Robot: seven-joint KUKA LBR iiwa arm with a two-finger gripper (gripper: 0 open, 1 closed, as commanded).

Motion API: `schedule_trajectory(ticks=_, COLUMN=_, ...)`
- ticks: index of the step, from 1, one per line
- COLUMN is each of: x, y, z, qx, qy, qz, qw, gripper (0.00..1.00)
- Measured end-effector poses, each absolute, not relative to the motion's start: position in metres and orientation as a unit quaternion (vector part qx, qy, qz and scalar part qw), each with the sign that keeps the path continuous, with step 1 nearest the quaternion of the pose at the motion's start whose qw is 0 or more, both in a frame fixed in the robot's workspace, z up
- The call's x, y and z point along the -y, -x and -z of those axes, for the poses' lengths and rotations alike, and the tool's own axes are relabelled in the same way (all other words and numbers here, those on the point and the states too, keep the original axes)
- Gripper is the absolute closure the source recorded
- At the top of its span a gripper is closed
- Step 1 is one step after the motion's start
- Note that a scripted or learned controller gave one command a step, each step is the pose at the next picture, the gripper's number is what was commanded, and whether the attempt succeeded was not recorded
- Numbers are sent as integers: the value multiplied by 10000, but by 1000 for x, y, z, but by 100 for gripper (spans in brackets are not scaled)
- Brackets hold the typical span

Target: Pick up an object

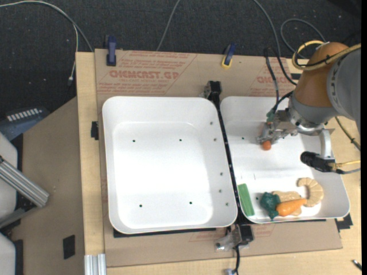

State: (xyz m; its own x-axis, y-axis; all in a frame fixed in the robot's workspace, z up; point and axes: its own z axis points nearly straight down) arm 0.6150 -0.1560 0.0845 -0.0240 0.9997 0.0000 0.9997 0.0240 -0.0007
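My gripper point(269, 136) hangs over the upper middle of the right bin point(252, 113), below the grey and orange wrist. A small orange ball point(266, 145) sits right at its tip, touching or nearly touching it; I cannot tell whether it is gripped. Along the right bin's front lie a flat green strip point(243, 199), a toy carrot point(289, 207) with a dark green top point(268, 201), and a beige curved piece point(311, 189).
The left bin point(114, 171) stands beside the right one, their rims meeting at a black clip point(214, 89). A black connector with a cable point(314, 160) juts over the right bin's right side. Cardboard lies under both bins.
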Motion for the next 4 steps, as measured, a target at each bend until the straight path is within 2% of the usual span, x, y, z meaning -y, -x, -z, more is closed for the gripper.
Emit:
schedule_trajectory(ticks=1, x=153, y=-616, z=-85, qx=7171, qy=6970, qz=2, qw=-2, gripper=0)
schedule_trajectory(ticks=2, x=153, y=-617, z=-96, qx=7172, qy=6968, qz=6, qw=-8, gripper=100)
schedule_trajectory(ticks=3, x=73, y=-629, z=-201, qx=7097, qy=7045, qz=43, qw=-33, gripper=100)
schedule_trajectory(ticks=4, x=6, y=-608, z=-303, qx=7093, qy=7049, qz=43, qw=-31, gripper=100)
